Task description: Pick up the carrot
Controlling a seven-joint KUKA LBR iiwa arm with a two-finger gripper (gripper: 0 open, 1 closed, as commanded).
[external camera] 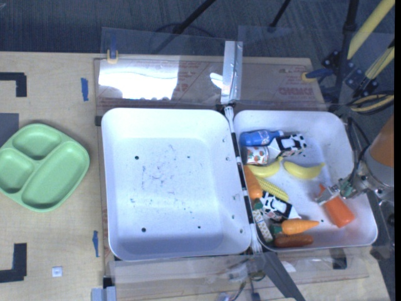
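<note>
The carrot (301,226) is orange and tapered. It lies near the front wall of the right bin (332,119), tip pointing right, beside a black-and-white toy (273,205). My gripper (342,189) comes in from the right and hangs low over the bin's right side, up and to the right of the carrot and apart from it. Right under the gripper sits a chunky orange object (339,212). A small red piece (322,194) shows at the gripper's left.
The right bin also holds a blue bottle (260,137), a yellow banana (304,170), a corn cob (270,186), another orange piece (252,184) by the left wall and a dark red item (292,240) at the front. The left bin (169,180) adjoins it. A green divided plate (41,166) lies far left.
</note>
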